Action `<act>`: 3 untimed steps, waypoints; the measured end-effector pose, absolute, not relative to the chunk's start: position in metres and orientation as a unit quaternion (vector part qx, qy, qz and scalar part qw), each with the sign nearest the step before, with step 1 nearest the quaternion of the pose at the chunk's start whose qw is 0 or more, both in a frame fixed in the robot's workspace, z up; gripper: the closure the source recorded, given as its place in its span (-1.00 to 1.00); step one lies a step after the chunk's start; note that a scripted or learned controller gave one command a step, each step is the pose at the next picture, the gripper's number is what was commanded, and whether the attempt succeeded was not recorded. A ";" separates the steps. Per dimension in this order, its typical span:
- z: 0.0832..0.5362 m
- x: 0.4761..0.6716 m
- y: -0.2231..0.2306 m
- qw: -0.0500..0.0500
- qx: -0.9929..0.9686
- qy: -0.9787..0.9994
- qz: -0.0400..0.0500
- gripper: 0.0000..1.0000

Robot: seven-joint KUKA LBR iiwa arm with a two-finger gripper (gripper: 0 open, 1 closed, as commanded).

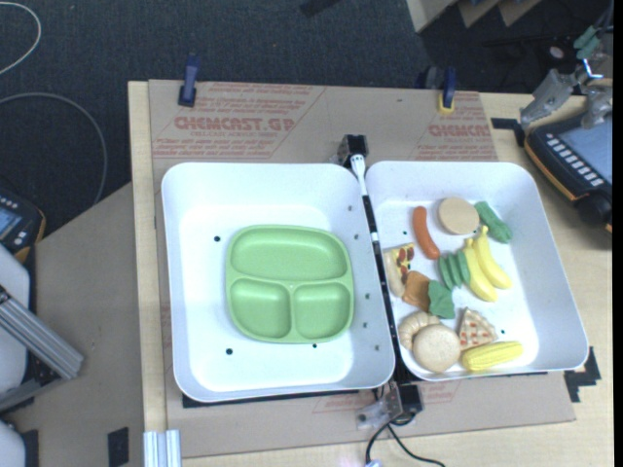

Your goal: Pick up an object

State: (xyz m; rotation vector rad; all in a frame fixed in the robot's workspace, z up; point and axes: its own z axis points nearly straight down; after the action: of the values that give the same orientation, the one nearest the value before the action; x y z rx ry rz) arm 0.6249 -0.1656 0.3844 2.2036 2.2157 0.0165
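The right white bin (545, 290) holds several toy foods. A red sausage (421, 232), a round beige biscuit (458, 216) and a green pepper piece (494, 222) lie toward its back. Two yellow bananas (485, 266) and a green leafy piece (453, 269) sit in the middle. Along the left wall are a pizza-like piece (399, 261) and a brown fried piece (418, 288). At the front lie a round bun (435, 347), a pizza slice (475, 328) and a yellow corn cob (492, 355).
The left white bin (195, 290) holds a green divided plate (289, 282). Both bins rest on a cardboard sheet (292, 115) held by blue clamps (189, 83). A pendant with a screen (582, 159) lies at the right edge, beside the right bin.
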 end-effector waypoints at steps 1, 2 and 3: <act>0.547 0.615 -0.114 0.009 0.705 0.710 0.007 -1.00; 0.547 0.616 -0.117 0.004 0.707 0.708 0.001 1.00; 0.405 0.613 -0.171 -0.006 0.709 0.705 -0.005 1.00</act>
State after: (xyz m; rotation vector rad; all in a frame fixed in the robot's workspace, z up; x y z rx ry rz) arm 0.6133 -0.1707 0.4049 2.2362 2.2227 -0.0149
